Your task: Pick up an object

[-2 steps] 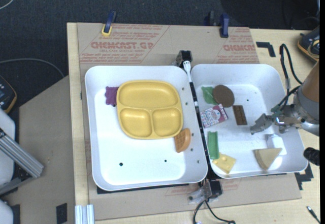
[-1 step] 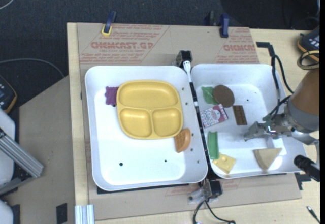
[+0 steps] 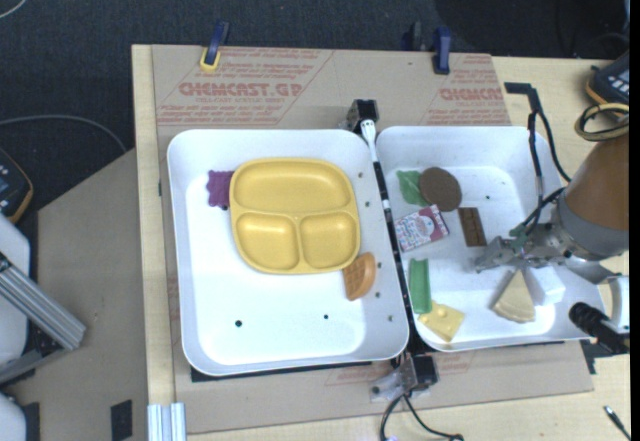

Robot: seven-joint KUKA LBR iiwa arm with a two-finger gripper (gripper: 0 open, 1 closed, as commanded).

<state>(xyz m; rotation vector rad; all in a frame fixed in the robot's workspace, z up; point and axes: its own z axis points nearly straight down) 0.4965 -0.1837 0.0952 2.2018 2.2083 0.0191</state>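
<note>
My gripper [image 3: 503,256] hangs over the right bin [image 3: 470,144], its grey fingers [image 3: 488,257] pointing left just above the bin floor. A tan wedge of bread [image 3: 515,303] lies right below it. To its left sit a brown bar [image 3: 472,226], a small pink and white carton [image 3: 421,228], a brown round cookie [image 3: 440,188] and a green piece [image 3: 409,184]. A green stick [image 3: 419,284] and a yellow cheese wedge [image 3: 443,321] lie at the front left of that bin. I see nothing between the fingers.
The left bin [image 3: 270,339] holds a yellow divided plate [image 3: 295,213], a purple item [image 3: 217,188] at its left edge and an orange-brown piece [image 3: 360,276] at its lower right. Cables [image 3: 535,134] run along the right bin's far right side.
</note>
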